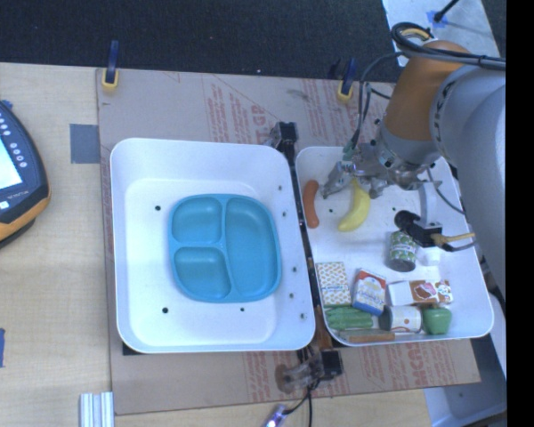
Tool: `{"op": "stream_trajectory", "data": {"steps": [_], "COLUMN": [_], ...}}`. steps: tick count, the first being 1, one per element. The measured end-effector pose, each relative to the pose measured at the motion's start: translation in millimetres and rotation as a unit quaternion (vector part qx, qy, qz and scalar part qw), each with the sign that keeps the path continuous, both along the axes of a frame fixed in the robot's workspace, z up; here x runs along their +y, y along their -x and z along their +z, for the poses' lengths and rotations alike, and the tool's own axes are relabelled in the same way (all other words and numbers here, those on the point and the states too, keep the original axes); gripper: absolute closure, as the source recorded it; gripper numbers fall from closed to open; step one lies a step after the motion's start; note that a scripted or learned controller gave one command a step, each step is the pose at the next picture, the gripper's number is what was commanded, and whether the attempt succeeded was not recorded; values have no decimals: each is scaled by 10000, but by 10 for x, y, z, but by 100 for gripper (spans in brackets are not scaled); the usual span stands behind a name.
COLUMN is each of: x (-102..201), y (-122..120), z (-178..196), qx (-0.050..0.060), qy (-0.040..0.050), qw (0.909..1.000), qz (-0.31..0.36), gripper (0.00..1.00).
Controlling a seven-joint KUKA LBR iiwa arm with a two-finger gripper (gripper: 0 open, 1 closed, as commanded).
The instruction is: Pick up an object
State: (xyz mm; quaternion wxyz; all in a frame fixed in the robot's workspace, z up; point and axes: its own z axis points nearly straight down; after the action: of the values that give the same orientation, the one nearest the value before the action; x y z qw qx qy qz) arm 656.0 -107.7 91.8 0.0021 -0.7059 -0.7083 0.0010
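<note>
On the tabletop (62,310), the left bin (142,318) holds a blue divided plate (224,247). The grey arm (463,105) reaches over the right bin (325,163). Its gripper (360,181) hangs with spread fingers straddling the top of a yellow banana (356,212), none of it lifted. A sausage (311,203) lies just left; a can (402,249) and small cartons (369,292) sit nearer the front.

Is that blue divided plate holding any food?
Empty: the blue plate shows only bare blue compartments; the toy food lies in the right bin.
</note>
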Motion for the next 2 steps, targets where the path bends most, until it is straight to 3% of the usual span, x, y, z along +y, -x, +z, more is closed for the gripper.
{"op": "stream_trajectory", "data": {"steps": [1,2], "x": [180,106], "y": [-8,533], "z": [1014,-10], "qx": [-19,11], "qy": [7,12], "qw": [10000,10000], "qz": [4,10], "gripper": [0,0]}}
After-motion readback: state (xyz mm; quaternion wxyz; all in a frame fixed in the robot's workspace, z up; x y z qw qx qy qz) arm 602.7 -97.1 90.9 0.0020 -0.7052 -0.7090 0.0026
